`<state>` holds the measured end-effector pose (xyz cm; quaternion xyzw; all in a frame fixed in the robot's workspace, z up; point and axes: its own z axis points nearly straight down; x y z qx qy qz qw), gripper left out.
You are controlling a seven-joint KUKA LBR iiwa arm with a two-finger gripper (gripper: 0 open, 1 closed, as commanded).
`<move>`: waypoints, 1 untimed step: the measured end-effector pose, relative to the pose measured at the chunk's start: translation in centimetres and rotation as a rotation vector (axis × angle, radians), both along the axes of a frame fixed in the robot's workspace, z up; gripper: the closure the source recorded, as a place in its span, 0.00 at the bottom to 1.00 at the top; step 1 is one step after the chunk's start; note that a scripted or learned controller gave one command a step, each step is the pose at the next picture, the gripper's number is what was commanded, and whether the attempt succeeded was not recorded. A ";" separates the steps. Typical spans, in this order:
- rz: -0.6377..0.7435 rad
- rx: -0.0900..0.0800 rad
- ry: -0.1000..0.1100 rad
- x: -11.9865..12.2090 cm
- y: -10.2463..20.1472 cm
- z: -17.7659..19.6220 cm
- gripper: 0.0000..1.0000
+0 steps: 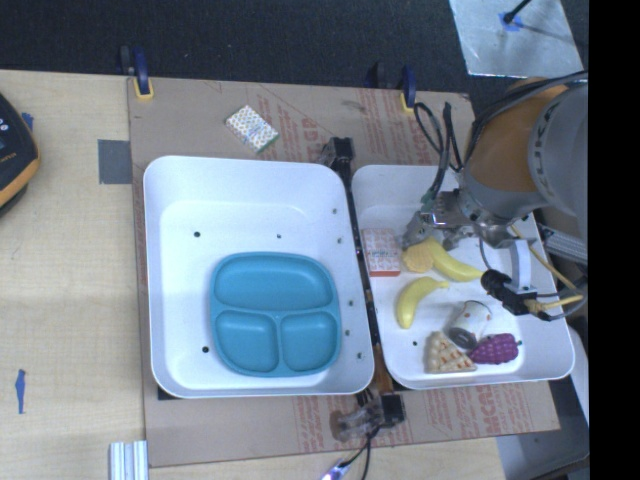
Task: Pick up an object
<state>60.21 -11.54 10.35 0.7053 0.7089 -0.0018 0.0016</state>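
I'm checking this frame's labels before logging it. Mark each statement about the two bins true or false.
1. The blue tray lies in the left bin. True.
2. A purple grape bunch lies in the right bin. True.
3. The waffle slice sits on the blue tray. False: it is in the right bin, beside the grapes.
4. The hand hangs over the left bin. False: it is over the right bin, near a banana.

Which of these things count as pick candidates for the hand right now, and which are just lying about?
Part of the job, all in the right bin:
- hand
- two yellow bananas
- waffle piece
- purple grapes
- small printed packet

Lying about:
- blue divided tray in the left bin
- patterned square on the cardboard
- yellow-black device at the far left
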 end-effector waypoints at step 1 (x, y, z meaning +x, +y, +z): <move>0.000 0.005 0.003 -5.6 3.6 8.9 1.00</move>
